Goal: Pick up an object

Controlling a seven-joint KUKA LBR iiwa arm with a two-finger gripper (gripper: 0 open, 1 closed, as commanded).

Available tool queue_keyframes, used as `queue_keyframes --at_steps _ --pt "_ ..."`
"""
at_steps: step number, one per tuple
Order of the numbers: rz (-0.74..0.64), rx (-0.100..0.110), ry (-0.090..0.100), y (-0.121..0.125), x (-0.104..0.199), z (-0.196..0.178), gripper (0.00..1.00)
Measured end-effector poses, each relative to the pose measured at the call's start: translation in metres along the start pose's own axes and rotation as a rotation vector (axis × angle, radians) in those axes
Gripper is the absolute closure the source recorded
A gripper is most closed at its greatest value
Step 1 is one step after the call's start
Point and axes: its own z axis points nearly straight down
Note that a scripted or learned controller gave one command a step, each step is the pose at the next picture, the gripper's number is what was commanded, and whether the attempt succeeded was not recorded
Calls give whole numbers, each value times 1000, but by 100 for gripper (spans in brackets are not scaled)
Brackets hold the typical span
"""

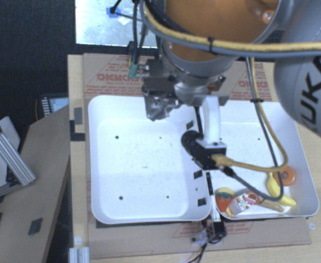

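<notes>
Hanging over the two bins, the arm (221, 15) fills the top of the view, its wrist hardware sitting above the divider (204, 174) between them. Whether the gripper (159, 107) is apart or together, I cannot tell; it is a blur of grey metal. All the pickable things huddle right of that divider, at the right bin's (308, 190) near edge: a yellow banana (278, 193), an orange ring (287, 175), a red-and-white packet (238, 201). A yellow cable (270, 147) crosses the bin, half-hiding them. Left of the divider, the left bin (138, 163) shows bare white floor.
</notes>
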Motion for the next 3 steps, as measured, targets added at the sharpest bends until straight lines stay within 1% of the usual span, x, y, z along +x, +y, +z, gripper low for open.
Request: queue_keyframes --at_steps 1,2,3 --pt "1 -7 4 1 1 -4 0" --pt "-3 -14 7 0 0 -73 0" --pt "5 -8 4 15 1 -69 0"
